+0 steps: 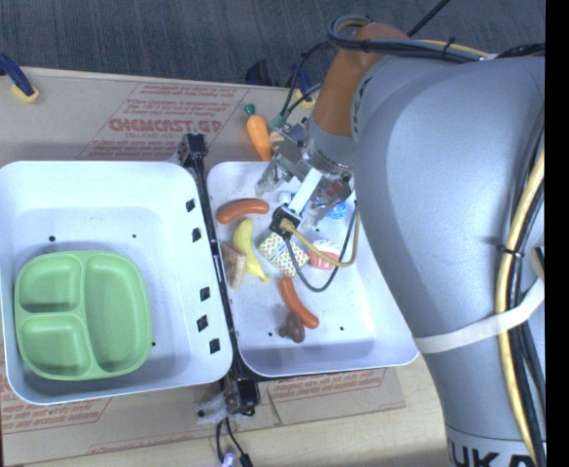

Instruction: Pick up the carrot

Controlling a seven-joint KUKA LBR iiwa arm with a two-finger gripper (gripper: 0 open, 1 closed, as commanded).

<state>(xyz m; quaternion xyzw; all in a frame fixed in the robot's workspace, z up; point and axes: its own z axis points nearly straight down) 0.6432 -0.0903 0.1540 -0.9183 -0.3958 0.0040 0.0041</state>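
Note:
The carrot is small and orange with a green top. It lies on the cardboard just beyond the far rim of the right bin, outside it. My gripper hangs over the far part of the right bin, just to the right of and nearer than the carrot, above a pile of toy food. The grey arm and its wrist cover much of the bin's right side. Nothing is visibly held.
In the right bin lie an orange-red sausage, a yellow banana, a checkered packet, a second sausage and a small brown piece. The left bin holds a green divided plate. Black clips join the bins.

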